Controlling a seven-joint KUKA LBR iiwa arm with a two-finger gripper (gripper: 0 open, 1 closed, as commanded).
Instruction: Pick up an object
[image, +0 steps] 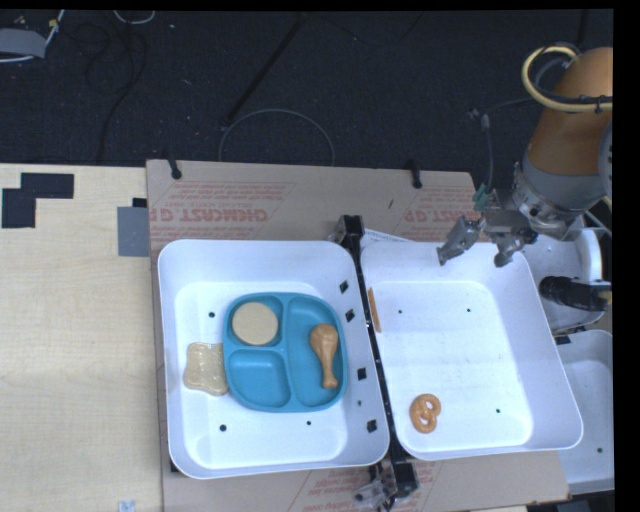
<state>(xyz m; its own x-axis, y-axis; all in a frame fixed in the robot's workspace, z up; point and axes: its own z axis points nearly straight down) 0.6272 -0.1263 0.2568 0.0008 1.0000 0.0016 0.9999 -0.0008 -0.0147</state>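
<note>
gripper (478, 246) spread wide, grasping nothing, above right bin (520, 300) | pretzel (425, 412) near front | cardboard (300, 205) print mirrored, unreadable

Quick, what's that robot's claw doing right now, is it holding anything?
End effector: open, holding nothing, hovering over the far edge of the right white bin.

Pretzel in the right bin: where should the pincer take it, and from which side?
Come straight down from above. The pretzel lies flat on the floor of the right bin, near its front-left corner, with clear floor around it. Probably close across its outer edges at the narrower width; its loops look too small for a finger. The pincer sits open over the bin's far rim.
</note>
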